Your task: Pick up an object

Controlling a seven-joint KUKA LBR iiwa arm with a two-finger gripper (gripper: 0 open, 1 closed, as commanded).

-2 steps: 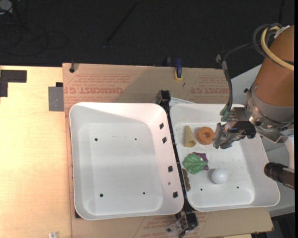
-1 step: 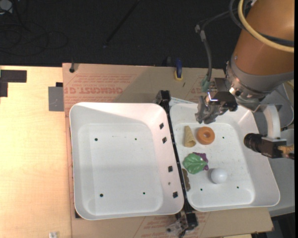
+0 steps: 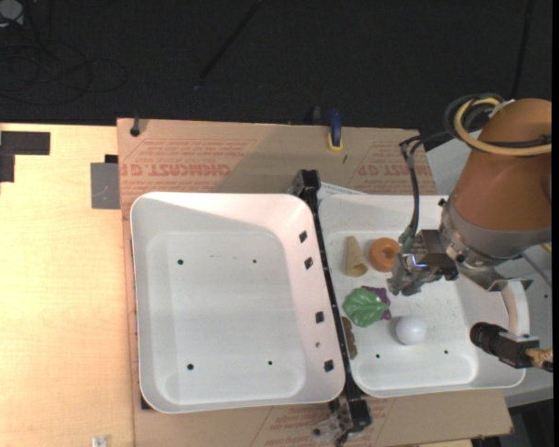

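A white ball (image 3: 411,330) is lying nearest the camera in the right bin (image 3: 447,372), close to its front wall, and just to its left a green leafy piece with a purple edge (image 3: 365,305) is sitting beside the divider between the bins. A little farther back, the gripper (image 3: 412,273) is hanging low over the middle of the right bin, its dark fingers pointing toward the bin's left half; whether they are spread or closed is impossible to tell, and nothing is showing between them. Just beside the gripper, on its left, an orange round piece (image 3: 384,253) is resting on the bin floor, and next to that a tan cone-shaped piece (image 3: 354,256) is lying with its narrow end pointing away. The arm (image 3: 503,175), its orange band prominent, is reaching in above the bin's right side, with a black cable (image 3: 414,189) running down toward the wrist. The left bin (image 3: 154,296) is sitting alongside, touching the right one at the divider
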